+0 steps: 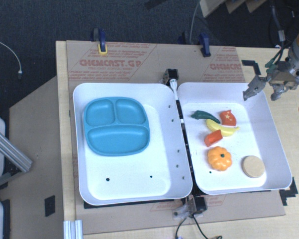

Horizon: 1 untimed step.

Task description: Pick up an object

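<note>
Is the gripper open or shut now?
Open: the gripper has its two fingers spread apart, nothing between them, over the right bin.

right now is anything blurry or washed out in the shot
Camera view: the gripper at the right bin's far corner looks soft. The white bins are bright, nearly washed out, yet the blue divided plate and the toy pumpkin read clearly. Shadows are soft and faint.
</note>
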### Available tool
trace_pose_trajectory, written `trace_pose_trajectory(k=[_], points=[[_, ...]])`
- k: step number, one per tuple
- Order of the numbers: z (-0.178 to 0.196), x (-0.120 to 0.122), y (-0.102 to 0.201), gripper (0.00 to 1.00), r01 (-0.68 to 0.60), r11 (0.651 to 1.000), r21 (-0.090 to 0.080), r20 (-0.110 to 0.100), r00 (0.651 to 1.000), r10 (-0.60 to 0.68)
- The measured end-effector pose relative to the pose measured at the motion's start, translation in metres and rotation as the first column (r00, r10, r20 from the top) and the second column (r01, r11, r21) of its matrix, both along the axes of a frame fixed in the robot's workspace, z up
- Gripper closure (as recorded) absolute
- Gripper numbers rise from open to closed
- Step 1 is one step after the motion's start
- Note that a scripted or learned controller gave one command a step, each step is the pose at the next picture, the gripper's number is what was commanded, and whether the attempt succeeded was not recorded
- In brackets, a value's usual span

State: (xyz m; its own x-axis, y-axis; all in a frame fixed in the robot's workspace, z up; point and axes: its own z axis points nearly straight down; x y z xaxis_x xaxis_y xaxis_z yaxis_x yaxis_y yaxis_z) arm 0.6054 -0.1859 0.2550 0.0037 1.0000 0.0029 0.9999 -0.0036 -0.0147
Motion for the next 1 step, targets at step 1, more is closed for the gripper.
trace_pose_trajectory(k=[1], points=[[0.0084,0.0023,0.001,0.0,-0.004,1.0,-0.003,0.014,1.0,0.004]])
